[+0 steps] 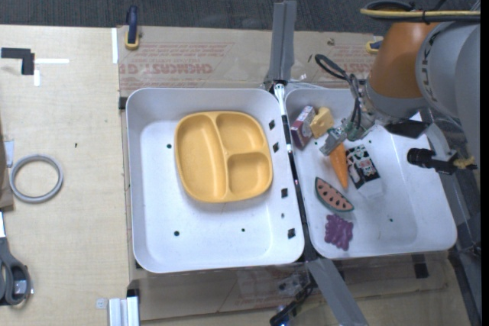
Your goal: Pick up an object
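While the arm reaches in from the upper right, its gripper hovers over the carrot in the right bin; grip state unreadable; watermelon slice lies below

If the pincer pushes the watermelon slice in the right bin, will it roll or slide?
The watermelon slice lies flat on the right bin floor, so it would probably slide, not roll. It looks like a small toy, likely light and stiff. The purple grapes close below might get nudged.
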{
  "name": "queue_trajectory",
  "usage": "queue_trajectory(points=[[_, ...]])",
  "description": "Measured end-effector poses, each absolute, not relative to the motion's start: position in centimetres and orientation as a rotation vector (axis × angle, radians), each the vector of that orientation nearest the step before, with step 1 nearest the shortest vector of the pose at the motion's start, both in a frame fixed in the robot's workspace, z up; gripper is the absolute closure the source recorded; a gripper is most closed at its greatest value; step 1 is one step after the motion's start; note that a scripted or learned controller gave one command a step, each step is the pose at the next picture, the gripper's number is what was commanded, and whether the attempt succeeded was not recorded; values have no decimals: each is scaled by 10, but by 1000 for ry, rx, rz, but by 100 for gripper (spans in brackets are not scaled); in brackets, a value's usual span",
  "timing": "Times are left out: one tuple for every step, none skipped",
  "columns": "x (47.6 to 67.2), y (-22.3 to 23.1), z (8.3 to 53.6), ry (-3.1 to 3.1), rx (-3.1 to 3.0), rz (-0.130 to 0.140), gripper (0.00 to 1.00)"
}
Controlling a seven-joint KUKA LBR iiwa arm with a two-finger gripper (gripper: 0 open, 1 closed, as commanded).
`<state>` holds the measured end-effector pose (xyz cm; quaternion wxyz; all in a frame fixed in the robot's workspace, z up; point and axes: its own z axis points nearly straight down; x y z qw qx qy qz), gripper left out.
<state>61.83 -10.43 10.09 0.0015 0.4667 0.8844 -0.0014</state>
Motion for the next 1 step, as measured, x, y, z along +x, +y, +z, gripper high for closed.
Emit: queue_trajectory(points=[[655,-44,192,2534,1855,-3,100]])
